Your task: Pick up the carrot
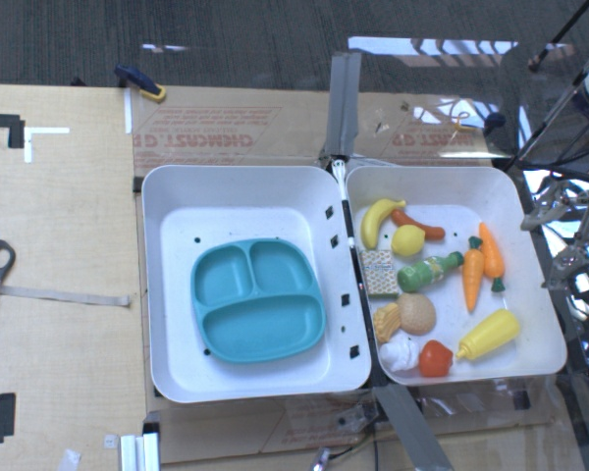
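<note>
tool state: cannot tell. smooth, tapered orange carrot (472, 279) lies at the right of the glossy white right bin (540, 356), touching a second carrot (490, 251); green tops hard to make out.

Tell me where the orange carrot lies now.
Two orange carrots lie side by side in the right white bin, near its right wall, between the green bottle and the yellow bottle.

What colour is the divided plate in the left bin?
The shallow plastic divided plate is teal blue, plain, with no pattern; the camera view shows it best.
</note>
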Tool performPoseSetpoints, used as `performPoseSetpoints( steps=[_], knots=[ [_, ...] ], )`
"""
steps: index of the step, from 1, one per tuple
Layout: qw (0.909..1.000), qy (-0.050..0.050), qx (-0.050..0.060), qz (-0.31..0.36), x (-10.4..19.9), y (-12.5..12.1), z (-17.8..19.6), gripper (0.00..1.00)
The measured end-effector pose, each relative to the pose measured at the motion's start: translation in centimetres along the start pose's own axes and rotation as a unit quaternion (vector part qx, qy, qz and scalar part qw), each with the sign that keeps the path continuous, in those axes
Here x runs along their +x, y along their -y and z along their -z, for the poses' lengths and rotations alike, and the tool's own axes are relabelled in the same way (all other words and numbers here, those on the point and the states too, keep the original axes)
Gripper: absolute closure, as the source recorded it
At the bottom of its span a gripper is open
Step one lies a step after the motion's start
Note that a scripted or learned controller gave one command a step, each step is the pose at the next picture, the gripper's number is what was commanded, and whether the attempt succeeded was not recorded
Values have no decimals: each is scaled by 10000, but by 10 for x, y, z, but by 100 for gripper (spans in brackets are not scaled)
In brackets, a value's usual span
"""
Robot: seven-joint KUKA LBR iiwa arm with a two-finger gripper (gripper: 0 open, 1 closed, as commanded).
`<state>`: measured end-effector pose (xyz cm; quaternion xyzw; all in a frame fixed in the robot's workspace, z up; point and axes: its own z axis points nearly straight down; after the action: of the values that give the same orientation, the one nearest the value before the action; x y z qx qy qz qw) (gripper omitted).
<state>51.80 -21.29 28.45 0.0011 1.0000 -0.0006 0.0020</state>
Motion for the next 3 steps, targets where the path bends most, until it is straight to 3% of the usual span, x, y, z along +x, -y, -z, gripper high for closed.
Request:
performPoseSetpoints(
  steps=[1,2,3],
  knots=[
    [10000,-10,-6,-54,11,8,-146,0],
    [9987,84,21,-502,-30,10,-181,0],
    [9987,10,-2,-514,-56,-12,-191,0]
  ],
)
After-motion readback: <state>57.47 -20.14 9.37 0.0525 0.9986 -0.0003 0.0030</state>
